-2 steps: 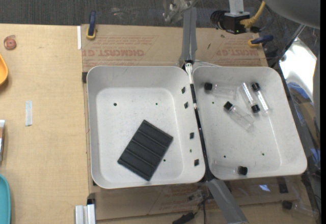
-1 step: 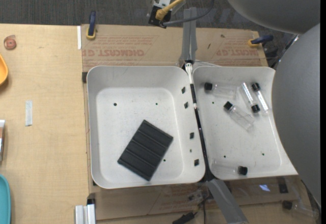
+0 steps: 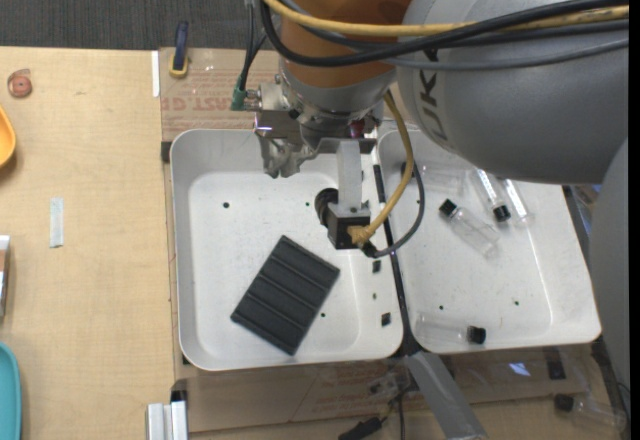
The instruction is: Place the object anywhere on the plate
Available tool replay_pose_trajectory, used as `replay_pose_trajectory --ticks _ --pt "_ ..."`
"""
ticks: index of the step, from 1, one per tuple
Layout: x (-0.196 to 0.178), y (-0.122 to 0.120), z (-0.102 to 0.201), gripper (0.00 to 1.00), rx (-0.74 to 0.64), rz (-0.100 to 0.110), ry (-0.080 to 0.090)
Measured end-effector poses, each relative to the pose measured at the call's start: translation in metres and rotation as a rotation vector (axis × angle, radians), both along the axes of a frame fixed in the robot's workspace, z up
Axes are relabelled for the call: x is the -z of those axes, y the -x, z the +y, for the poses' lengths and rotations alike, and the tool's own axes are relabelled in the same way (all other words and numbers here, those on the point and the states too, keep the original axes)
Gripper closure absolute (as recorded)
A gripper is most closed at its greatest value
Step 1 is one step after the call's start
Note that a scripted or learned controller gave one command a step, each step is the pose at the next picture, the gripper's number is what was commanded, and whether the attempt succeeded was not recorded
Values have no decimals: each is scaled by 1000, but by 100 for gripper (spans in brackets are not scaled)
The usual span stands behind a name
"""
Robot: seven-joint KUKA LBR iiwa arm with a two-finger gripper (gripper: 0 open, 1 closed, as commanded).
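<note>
Left bin [image 3: 182, 228]: black ribbed slab [image 3: 287, 294] lying flat and skewed in the near half, probably the plate. Gripper [image 3: 282, 164] hangs over the far part of the left bin, clear of the slab; nothing seen in it, wide or narrow cannot tell. Right bin [image 3: 560, 268]: two clear vials [image 3: 465, 223] at the far side, small black cap [image 3: 476, 334] near. The object is likely a vial, not yet picked. Step: pre-grasp. Next: cross right, drop onto a vial.
</note>
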State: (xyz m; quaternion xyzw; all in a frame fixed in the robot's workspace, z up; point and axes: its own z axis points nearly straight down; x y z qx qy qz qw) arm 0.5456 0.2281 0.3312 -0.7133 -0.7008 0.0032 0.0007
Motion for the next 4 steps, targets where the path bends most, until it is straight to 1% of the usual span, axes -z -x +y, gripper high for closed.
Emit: replay_pose_trajectory --ticks 1,2,3,4 --pt "-8 -2 -4 100 9 3 2" --pt "-110 -30 -1 100 -402 -3 -2" --pt "-109 -90 -11 100 -657 -3 -3" --pt "-117 -92 -12 100 -655 -3 -1"
